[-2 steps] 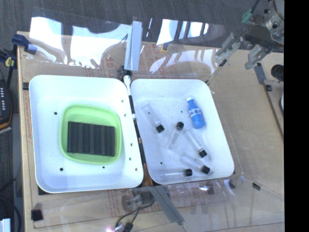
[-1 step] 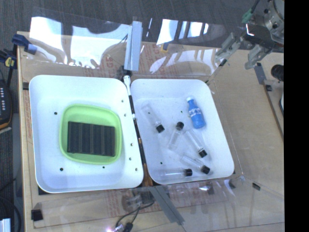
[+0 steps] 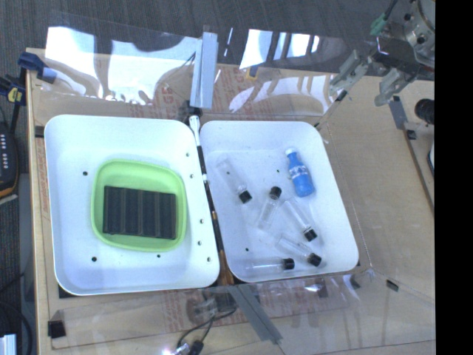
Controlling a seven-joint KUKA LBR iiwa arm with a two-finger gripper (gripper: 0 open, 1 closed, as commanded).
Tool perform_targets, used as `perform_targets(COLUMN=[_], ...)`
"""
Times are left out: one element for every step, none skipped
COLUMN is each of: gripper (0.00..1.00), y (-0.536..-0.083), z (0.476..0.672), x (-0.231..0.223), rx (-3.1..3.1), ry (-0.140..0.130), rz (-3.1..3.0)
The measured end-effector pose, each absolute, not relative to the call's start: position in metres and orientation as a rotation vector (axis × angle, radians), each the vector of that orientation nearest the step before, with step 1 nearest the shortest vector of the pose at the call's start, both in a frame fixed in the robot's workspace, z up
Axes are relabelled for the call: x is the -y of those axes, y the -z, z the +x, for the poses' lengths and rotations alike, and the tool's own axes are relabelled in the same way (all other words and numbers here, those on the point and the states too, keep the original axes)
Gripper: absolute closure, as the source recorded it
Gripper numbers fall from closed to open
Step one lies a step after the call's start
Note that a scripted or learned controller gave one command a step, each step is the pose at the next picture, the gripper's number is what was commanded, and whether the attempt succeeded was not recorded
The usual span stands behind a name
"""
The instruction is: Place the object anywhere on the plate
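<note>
The blue bottle [image 3: 299, 173] lies on its side in the upper right part of the right bin [image 3: 336, 198], its long axis running nearly straight up and down the camera view with a slight lean, the pale cap end toward the far rim and the broader blue end toward the near side. Around it, lower in the same bin, lie several clear vials with black caps [image 3: 275, 198], scattered at different angles; none touches the bottle.

The gripper [image 3: 368, 78] hangs well apart from the bottle, up beyond the far right corner of the right bin and outside its rim. Its two fingers [image 3: 344, 75] are spread wide with nothing between them (one slants down to the left, the other sits farther right).

In the left bin [image 3: 63, 198] rests the green plate [image 3: 103, 180], squarish with rounded corners, carrying a dark ribbed insert [image 3: 142, 212] in its middle.

Both bins sit side by side on a tan bench [image 3: 384, 220], with a clear glossy sheet [image 3: 281, 58] along the far side catching bright reflections. Dark carpeted floor [image 3: 222, 2] lies beyond.
</note>
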State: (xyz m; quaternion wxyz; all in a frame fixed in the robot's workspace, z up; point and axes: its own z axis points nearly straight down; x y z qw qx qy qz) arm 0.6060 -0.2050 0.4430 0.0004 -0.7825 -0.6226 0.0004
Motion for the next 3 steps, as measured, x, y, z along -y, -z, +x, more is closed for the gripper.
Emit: perform_targets(gripper=[0.0, 0.0, 0.0], y=[-0.443, -0.443, -0.443], z=[0.606, 0.606, 0.606], x=[0.205, 0.205, 0.205], rx=[1.955, 1.955, 1.955], ry=[-0.001, -0.001, -0.001], rz=[-2.458, -2.458, -2.458])
